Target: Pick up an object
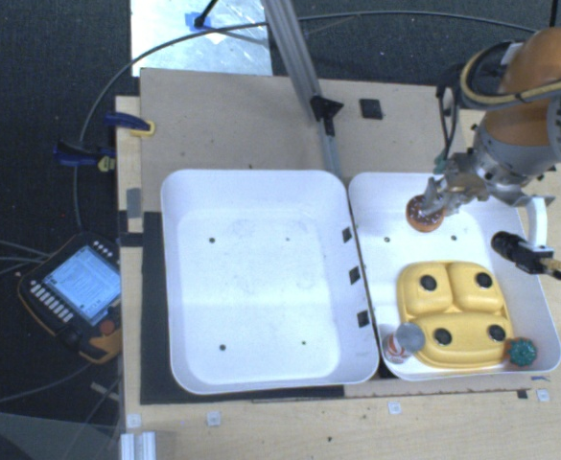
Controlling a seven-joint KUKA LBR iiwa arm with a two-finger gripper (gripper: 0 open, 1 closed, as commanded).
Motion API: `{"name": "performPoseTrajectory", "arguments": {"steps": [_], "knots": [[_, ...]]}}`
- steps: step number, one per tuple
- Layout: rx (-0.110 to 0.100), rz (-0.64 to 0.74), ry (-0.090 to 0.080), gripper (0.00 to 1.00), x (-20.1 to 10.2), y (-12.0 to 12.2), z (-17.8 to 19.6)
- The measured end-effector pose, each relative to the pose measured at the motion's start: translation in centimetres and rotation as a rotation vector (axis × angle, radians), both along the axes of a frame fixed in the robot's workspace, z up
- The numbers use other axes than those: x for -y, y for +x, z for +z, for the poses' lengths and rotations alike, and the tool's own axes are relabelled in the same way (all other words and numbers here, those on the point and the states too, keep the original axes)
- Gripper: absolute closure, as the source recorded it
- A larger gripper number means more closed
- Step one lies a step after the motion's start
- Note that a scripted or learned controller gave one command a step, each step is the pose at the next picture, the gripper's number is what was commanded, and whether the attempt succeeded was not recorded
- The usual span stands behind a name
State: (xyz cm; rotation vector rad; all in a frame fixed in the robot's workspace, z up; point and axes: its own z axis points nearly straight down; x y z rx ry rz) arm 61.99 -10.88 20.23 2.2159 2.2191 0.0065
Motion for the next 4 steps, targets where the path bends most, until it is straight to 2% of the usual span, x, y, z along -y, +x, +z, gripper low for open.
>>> {"name": "performPoseTrajectory", "arguments": {"steps": [1,3,4], "knots": [[0.001,0.003,0.000,1.00,0.0,0.2,5.3],[-0.008,0.008,0.003,1.00,-9.9,-6.0,5.3],[-0.010,0.007,0.003,1.00,-13.9,-9.4,3.9]]}}
